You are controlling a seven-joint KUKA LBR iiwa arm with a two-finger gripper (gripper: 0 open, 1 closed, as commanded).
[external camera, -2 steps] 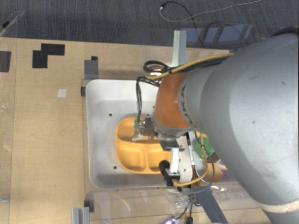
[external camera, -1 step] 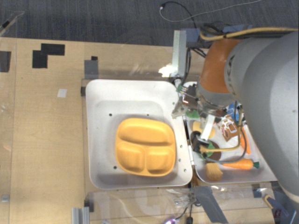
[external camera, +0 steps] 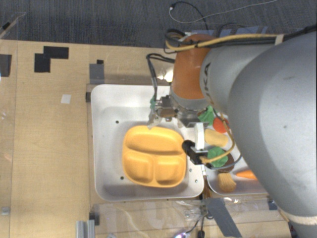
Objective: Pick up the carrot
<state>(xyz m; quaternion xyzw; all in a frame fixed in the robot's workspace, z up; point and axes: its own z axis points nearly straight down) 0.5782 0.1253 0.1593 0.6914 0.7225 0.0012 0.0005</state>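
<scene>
An orange sliver of the carrot (external camera: 244, 174) shows in the right bin (external camera: 213, 186), near its front; the grey arm hides most of it. My gripper (external camera: 157, 115) hangs over the left bin (external camera: 106, 133), just past the far rim of the yellow divided plate (external camera: 153, 155). It is well left of the carrot, and I see nothing in it.
The yellow plate takes up the middle of the left bin. In the right bin, beside the wrist, lie green pieces (external camera: 208, 116), a red and pale yellow item (external camera: 218, 133) and a tan brush-like thing (external camera: 226, 182). The arm covers most of that bin.
</scene>
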